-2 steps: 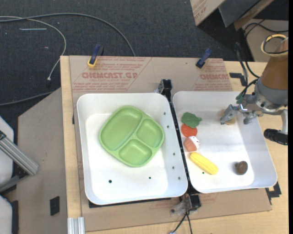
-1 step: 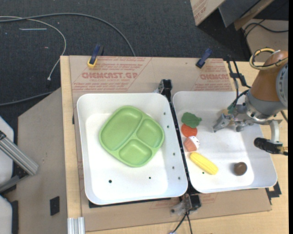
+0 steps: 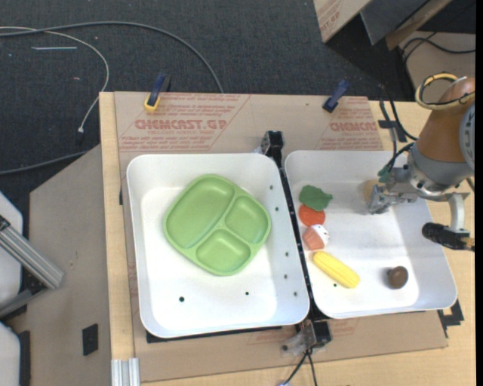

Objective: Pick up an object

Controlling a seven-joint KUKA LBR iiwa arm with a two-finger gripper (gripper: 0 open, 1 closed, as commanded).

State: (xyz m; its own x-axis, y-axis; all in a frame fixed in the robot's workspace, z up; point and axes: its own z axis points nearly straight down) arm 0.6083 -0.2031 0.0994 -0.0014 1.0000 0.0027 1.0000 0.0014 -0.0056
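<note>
Camera view puts my claw [image 3: 377,197] over the right bin's [image 3: 430,298] twelve o'clock edge, grip state unclear, approach underway, next reaching toward the yellow corn [image 3: 336,269] at seven o'clock.

A robotics lab test bench: two white bins [image 3: 151,301] sit on a board [image 3: 226,121] held by blue clamps [image 3: 156,91] (protective film still printed on it), loose cables [image 3: 90,53] trail over dark carpet at the far left, cardboard boxes [image 3: 355,15] far right.
</note>
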